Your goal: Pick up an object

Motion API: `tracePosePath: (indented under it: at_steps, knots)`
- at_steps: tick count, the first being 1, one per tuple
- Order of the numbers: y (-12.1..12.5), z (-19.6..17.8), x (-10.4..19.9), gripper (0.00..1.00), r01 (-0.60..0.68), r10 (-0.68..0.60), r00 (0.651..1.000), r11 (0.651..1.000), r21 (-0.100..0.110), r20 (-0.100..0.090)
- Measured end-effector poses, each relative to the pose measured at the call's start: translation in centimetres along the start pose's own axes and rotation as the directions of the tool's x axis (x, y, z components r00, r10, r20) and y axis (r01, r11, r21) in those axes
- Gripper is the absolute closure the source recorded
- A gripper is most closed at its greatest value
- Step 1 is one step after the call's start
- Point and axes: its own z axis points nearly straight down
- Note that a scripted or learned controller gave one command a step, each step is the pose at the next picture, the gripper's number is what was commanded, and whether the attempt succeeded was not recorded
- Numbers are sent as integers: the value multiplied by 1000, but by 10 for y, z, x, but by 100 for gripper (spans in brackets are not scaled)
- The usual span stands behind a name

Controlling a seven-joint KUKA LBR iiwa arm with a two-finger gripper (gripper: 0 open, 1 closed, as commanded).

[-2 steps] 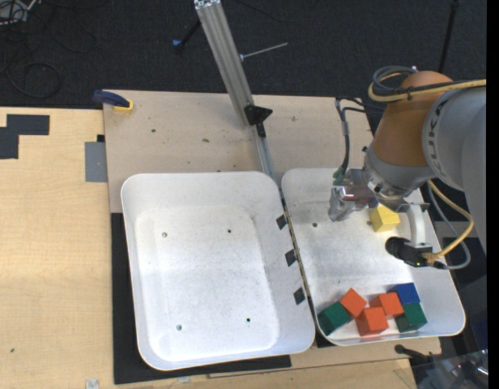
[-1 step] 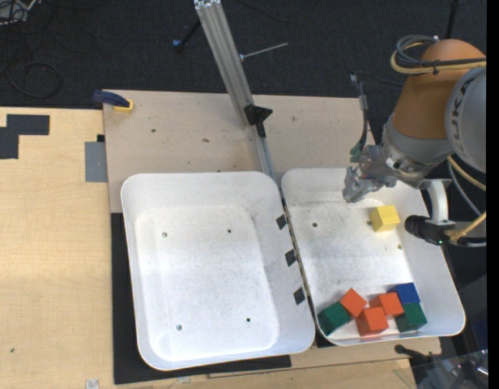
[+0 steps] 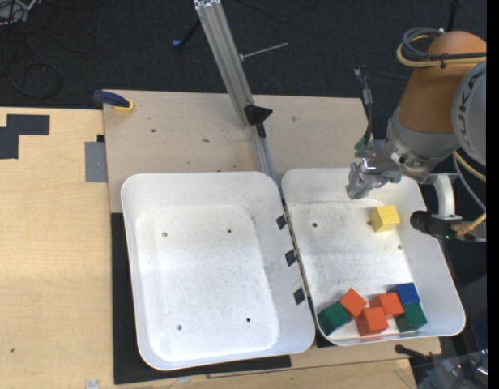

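The right bin [image 3: 339, 241] holds a yellow cube [image 3: 384, 217] near its far right side. Along its near edge lies a cluster of blocks: orange blocks [image 3: 371, 313], green blocks [image 3: 334, 317] and a blue block [image 3: 407, 293]. My gripper [image 3: 361, 180] hangs over the far part of the right bin, a little left of and beyond the yellow cube. Nothing shows between its fingers. The orange-banded wrist [image 3: 440, 79] rises behind it at the right.
The left bin [image 3: 201, 266] lies beside the right one, with black clips [image 3: 288, 256] on the shared rim. A slanted aluminium rail [image 3: 229, 63] rises from behind the bins. A blue and yellow clamp [image 3: 112, 100] sits at the bench's far left corner.
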Motion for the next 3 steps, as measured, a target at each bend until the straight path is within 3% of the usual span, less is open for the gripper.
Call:
tracePosePath:
  at_steps: [3]
  knots:
    - [-37, 14, 168, 100, 1, -1, 1000, 1000, 6, -2]
